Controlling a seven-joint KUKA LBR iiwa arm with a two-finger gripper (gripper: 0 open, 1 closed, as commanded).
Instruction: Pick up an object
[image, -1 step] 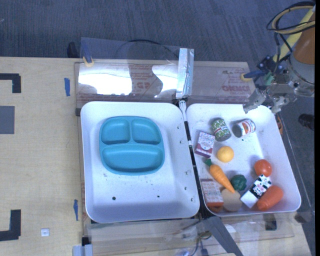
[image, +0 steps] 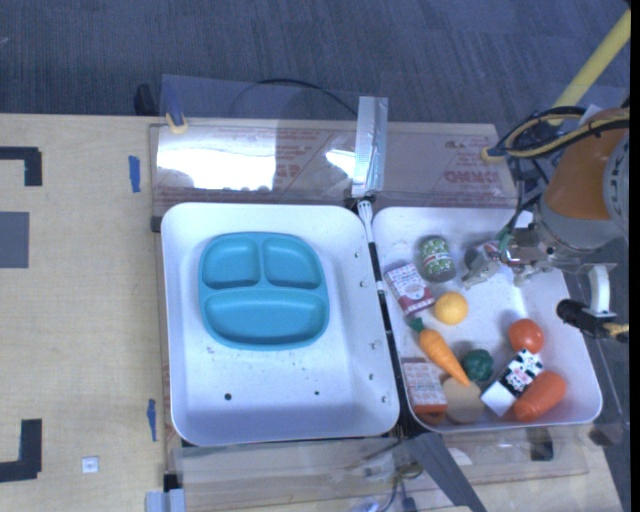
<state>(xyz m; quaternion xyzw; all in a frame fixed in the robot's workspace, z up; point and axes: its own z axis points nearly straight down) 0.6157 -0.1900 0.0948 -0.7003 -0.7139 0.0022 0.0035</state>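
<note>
**Toy food untouched in the right bin; pick not yet made**

Toy food lies heaped in the right bin (image: 585, 345), and nothing has left it, so by my reading the whole pick remains to be done.

Camera view: the gripper (image: 487, 262) sits low over the bin's upper part, just beside a green speckled ball (image: 436, 257); whether it is clenched or released I cannot tell, and no object shows in its grasp. Below lie a smooth yellow ball (image: 451, 308), a tapered orange carrot (image: 441, 352), a glossy red tomato (image: 526, 334), a black-and-white carton (image: 512, 380), a printed red-and-white packet (image: 408, 287) and a dark green lump (image: 478, 364), all plastic-looking and rounded or boxy. The left bin (image: 340, 390) holds a matte blue divided tray (image: 264, 288) with three compartments.
</note>
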